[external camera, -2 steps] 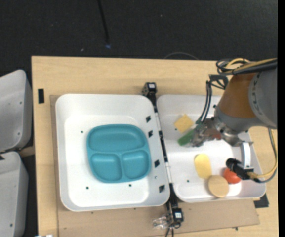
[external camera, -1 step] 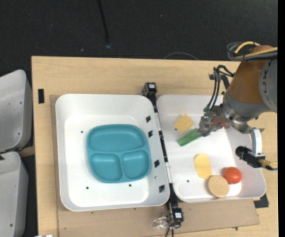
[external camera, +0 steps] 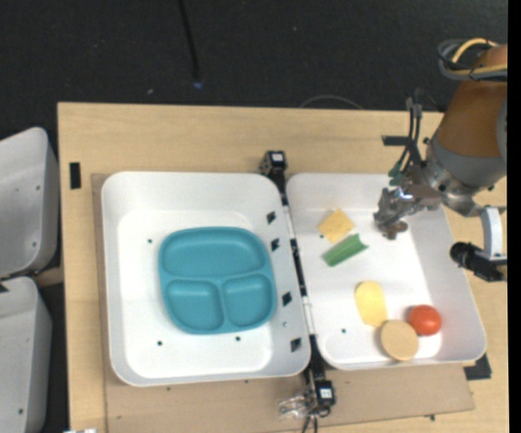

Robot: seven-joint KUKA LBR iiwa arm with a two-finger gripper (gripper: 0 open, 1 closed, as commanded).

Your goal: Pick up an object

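Lying in the right bin are five items. Green bar: long axis runs diagonally, one end toward the bin's far right corner, the other toward its near left corner; it sits left of centre. Yellow wedge: just beyond the bar, almost touching it, toward the far left corner. Yellow oval: long axis runs roughly far to near, near the middle of the near half. Tan disc: at the near edge, touching the oval's near end. Red ball: just right of the disc, toward the near right corner.

Gripper: over the far half of the right bin, right of the wedge and bar, apart from both; jaw state cannot be told.

Left bin: carries a blue divided tray near its centre. Both bins rest on a light wooden bench against a dark floor
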